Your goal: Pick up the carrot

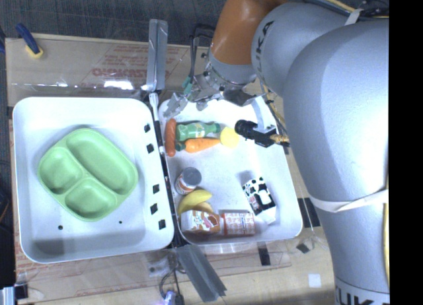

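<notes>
Hand hovers just above the carrot, gripping nothing; its opening cannot be told.

Few markings can be read. The grey arm carries dark capital letters on its casing: near the orange band, the letters "UK" run down the shell at a slant, part of a longer word cut off by the curve. At the bottom right corner, on the arm's base, the letters "UK" show again, cropped by the frame edge. The bench bears faint red printing behind the bins, too washed out to read. The small carton with black and white patches and the packets at the bin's near edge show labels, but their print is too small to make out.
</notes>
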Available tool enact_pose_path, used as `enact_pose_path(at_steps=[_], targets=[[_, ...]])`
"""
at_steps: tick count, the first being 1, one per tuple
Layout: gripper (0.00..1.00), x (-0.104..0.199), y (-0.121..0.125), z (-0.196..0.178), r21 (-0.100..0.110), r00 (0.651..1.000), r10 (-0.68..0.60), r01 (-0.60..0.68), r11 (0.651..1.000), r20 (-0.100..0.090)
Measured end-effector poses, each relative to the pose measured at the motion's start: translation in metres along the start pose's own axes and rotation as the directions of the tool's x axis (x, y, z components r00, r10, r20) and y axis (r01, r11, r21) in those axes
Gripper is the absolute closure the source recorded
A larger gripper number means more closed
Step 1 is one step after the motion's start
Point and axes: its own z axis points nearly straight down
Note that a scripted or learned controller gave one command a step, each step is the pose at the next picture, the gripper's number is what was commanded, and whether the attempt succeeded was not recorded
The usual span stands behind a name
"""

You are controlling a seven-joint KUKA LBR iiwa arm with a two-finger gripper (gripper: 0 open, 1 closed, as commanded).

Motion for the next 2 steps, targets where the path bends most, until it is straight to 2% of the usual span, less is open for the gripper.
enact_pose_path(at_steps=[1, 2], targets=[[0.0, 0.016, -0.08, 0.001, 0.003, 1.0, 0.026, -0.026, 1.0, -0.001], [0.0, -0.03, -0.109, 0.049, 0.001, 0.971, -0.237, 0.237, 0.971, -0.002]])
